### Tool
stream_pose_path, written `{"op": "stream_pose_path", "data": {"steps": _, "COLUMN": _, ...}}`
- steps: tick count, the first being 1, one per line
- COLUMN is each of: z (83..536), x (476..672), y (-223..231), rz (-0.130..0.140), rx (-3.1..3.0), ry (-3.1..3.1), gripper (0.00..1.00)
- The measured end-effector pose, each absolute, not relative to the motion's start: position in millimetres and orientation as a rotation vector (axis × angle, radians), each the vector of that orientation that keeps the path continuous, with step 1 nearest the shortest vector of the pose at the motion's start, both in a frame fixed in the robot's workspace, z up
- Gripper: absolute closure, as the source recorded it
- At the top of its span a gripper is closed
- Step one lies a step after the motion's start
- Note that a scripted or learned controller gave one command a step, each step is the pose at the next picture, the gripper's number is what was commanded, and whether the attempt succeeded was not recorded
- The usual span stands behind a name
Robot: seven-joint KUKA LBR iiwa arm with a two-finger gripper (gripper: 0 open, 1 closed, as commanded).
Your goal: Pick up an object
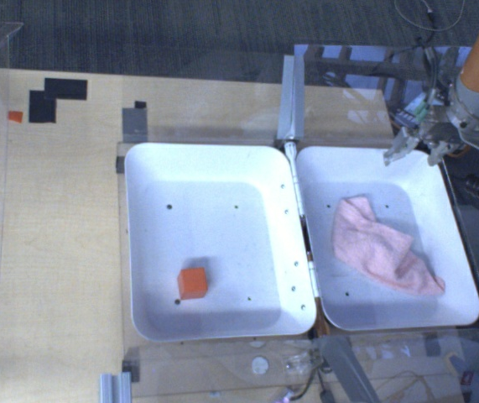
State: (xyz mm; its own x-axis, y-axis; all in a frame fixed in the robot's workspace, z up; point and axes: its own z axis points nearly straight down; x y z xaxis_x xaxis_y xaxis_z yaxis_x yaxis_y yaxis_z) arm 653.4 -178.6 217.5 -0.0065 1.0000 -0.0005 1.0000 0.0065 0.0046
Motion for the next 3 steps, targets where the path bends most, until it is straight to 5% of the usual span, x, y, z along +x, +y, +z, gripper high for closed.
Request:
{"op": "stream_pose_path", "data": {"steps": 1, "z": 105, "x": 647.5, "y": -202, "rz": 0.003, "rx": 2.129, "ry": 2.306, "gripper": 0.0}}
{"op": "stream_pose_path", "data": {"steps": 3, "z": 90, "x": 551.5, "y": -205, "rz": 0.01, "rx": 1.874, "ry": 2.505, "gripper": 0.0}}
